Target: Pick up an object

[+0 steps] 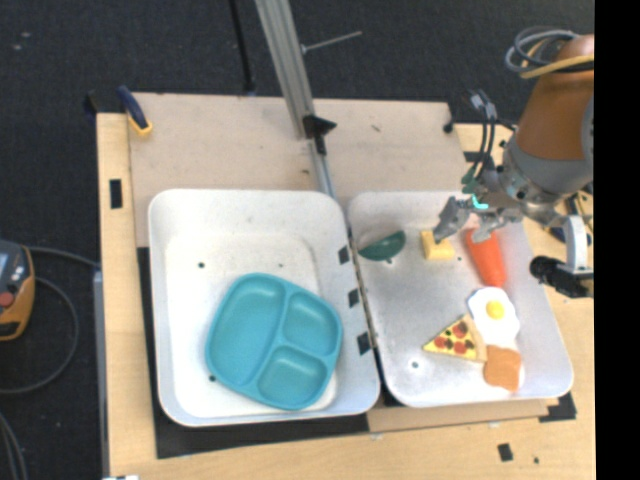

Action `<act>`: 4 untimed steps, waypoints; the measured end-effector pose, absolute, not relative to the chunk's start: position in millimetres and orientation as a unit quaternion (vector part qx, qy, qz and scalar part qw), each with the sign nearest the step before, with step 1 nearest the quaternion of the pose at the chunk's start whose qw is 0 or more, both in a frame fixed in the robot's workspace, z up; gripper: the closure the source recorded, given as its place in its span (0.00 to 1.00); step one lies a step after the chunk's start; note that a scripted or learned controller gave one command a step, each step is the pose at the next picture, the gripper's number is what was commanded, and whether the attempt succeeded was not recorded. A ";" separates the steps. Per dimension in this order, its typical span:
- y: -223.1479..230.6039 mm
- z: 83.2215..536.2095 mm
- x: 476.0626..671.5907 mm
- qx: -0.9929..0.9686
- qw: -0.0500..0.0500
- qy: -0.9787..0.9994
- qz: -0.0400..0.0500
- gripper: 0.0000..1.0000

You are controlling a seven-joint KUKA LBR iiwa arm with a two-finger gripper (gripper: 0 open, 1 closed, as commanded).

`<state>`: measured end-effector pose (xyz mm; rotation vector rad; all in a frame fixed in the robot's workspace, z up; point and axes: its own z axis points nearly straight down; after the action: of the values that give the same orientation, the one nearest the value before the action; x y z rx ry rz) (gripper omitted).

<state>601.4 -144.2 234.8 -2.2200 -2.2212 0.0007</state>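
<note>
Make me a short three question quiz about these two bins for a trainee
1. True or false: the teal plate lies in the left bin.
2. Which toy lies nearest the gripper? A) pizza slice B) cheese block C) fried egg
3. Fill in: the carrot lies in the ___ bin.

Key: 1 true; 2 B; 3 right.
</note>
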 end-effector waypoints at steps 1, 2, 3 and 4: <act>-144.2 236.0 602.1 -0.707 0.000 -0.707 -0.001 0.00; -155.7 185.3 601.5 -0.707 0.000 -0.707 0.002 0.00; -158.1 143.0 601.4 -0.707 0.000 -0.707 0.001 0.00; -158.9 98.7 601.3 -0.708 0.000 -0.707 0.001 0.00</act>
<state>601.3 -158.9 98.7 -2.2230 -2.2203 0.0029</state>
